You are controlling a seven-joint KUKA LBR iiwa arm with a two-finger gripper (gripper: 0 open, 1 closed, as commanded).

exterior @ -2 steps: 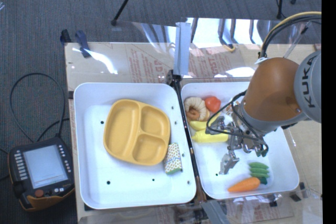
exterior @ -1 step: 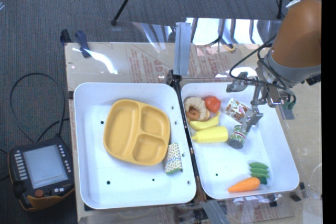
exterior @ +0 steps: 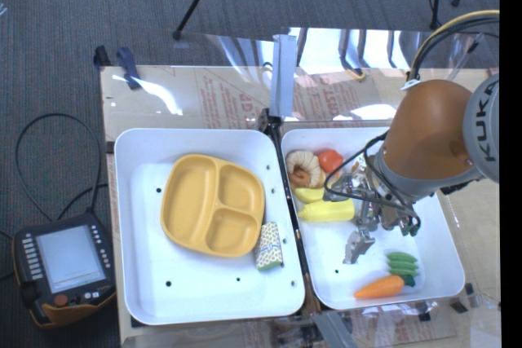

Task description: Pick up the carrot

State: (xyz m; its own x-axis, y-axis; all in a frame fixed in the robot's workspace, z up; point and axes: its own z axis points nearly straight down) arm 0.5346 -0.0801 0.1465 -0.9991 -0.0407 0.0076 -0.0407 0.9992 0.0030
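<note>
The two-finger gripper (exterior: 357,247), fingers pressed together on nothing, hung just left of the orange plastic carrot (exterior: 379,288), probably lining up a grab.

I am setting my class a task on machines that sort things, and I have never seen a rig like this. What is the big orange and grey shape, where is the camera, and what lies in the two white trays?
The orange and grey shape is a robot arm reaching in from the right; the metal two-finger gripper hangs at its end. One fixed camera looks down at a slant. The left shallow white bin holds a yellow divided plastic plate and a small patterned sponge. The right white bin holds an orange toy carrot, green pea pods, a yellow toy corn cob, a red tomato and a tan doughnut. The gripper hovers above the carrot, holding nothing.
</note>
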